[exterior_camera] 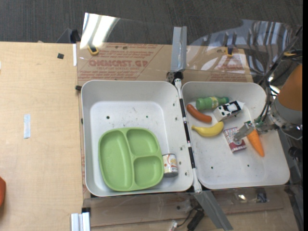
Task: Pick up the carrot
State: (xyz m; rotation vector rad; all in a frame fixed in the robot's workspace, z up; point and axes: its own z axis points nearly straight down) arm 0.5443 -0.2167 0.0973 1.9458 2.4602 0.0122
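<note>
Gripper: you find the gripper [246, 130] low in the right bin [269, 177], reaching in from the right; whether its fingers are spread or closed, you cannot tell.
Carrot: the carrot [256, 143] lies on the bin floor just beside the gripper's tip, slanting down to the right with its thick end uppermost; contact cannot be judged.
Packet: a small red and white packet [234, 139] lies flat, just left of the carrot.
Banana: you see the banana [208, 129] further left.
Sausage: a red-orange sausage [198, 113] sits just above the banana.
Bottle: a green bottle [211, 102] lies on its side near the bin's far wall.
Cow figure: a black and white toy [227, 109] sits right of the bottle.
Left bin: the left bin [125, 100] holds a green divided plate [131, 158], with a small can [169, 165] at the plate's right edge.
</note>
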